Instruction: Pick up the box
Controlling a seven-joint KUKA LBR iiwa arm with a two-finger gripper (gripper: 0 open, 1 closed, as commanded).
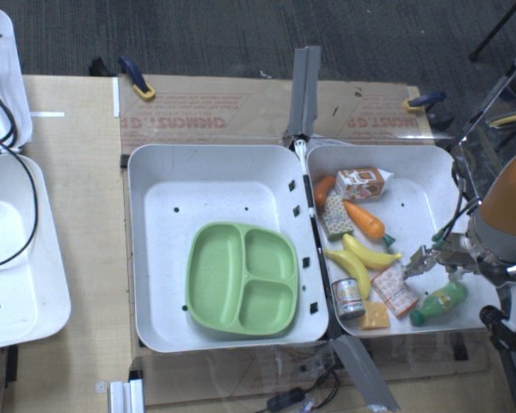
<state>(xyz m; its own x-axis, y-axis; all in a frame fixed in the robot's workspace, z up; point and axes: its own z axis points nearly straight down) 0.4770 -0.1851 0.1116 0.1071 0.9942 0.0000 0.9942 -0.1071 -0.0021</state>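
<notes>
Left bin: a shallow white bin holding a green divided plate with three compartments, lying toward the near right corner.
Right bin: a shallow white bin crowded with small things.
Box: a small carton, white and orange, lying tilted at the far side of the right bin, near its middle.
Around the box: a carrot just in front of it; an orange item partly hidden at the left wall; a patterned packet beside the carrot.
Nearer things: two bananas, a small can, a yellow wedge, a pink packet and a green bottle lying on its side.
Arm: reaches in from the right edge, low over the near right part of the right bin, orange band at the frame edge.
Gripper: its fingers are parted and nothing sits between them; it hovers just above the pink packet, beside the bottle.
Box relative to gripper: well apart, farther back and to the left, with the carrot and bananas between them.
Tabletop: light wood, with a cardboard sheet behind the bins.
</notes>
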